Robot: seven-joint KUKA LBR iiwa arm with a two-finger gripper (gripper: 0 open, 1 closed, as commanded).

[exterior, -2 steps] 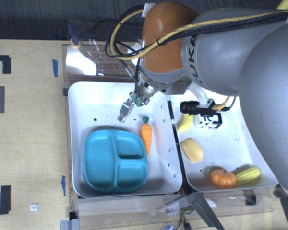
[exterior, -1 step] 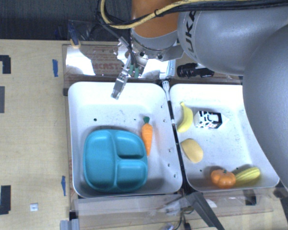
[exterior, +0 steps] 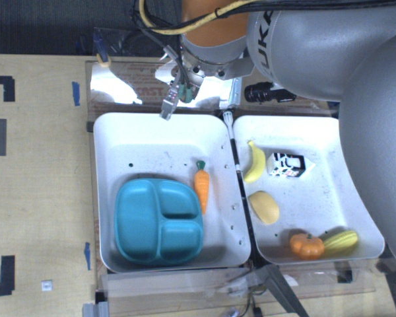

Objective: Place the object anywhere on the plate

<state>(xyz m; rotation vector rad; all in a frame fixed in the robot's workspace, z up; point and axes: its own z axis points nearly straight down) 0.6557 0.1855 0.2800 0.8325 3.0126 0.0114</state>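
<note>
A blue divided plate (exterior: pixel 160 220) lies in the front half of the left bin (exterior: pixel 119 144). An orange carrot (exterior: pixel 201 183) with a green top lies on the bin floor just off the plate's right rim, touching or nearly touching it. My gripper (exterior: pixel 176 98) hangs over the back edge of the left bin, well behind the plate and the carrot. Nothing is visible in its grasp. The arm's wrist with its orange band rises above it at the top of the view.
The right bin (exterior: pixel 356 177) holds a banana (exterior: pixel 254 162), a black-and-white toy (exterior: pixel 287 165), a yellow lemon-like fruit (exterior: pixel 264 207), a small orange pumpkin (exterior: pixel 307 245) and a yellow-green piece (exterior: pixel 340 242). The grey arm covers the upper right.
</note>
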